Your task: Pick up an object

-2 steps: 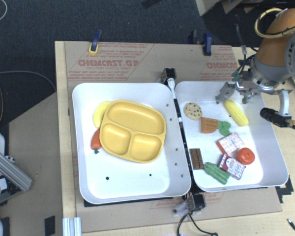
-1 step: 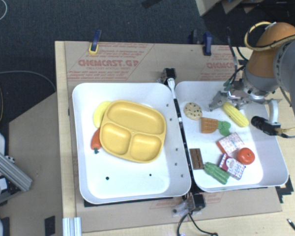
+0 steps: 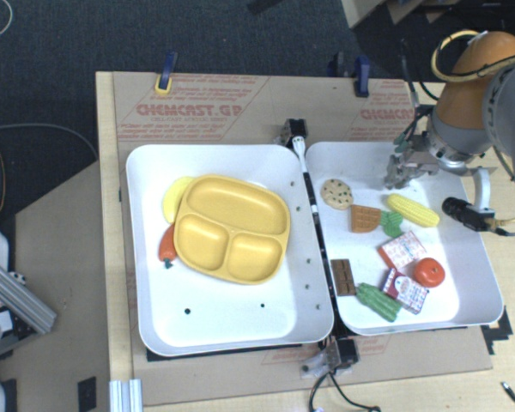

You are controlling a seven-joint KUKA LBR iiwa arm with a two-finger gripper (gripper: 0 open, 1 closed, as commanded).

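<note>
My gripper (image 3: pixel 401 175) hangs low over the far part of the right bin (image 3: pixel 489 294), nothing visible between the tips; from this angle I cannot tell how it is set. Pick not yet made. Candidates all lie nearer the camera than my tips: corn cob (image 3: pixel 413 210) just beside them, cookie (image 3: pixel 336 193) off toward the left bin (image 3: pixel 146 230), orange wedge (image 3: pixel 366 219) between those two. Tomato (image 3: pixel 428 271) and green pickle (image 3: pixel 376 301) sit well apart. Judgement: approach stage only; descent, closure and lift all remain. Corn looks the closest target.
</note>
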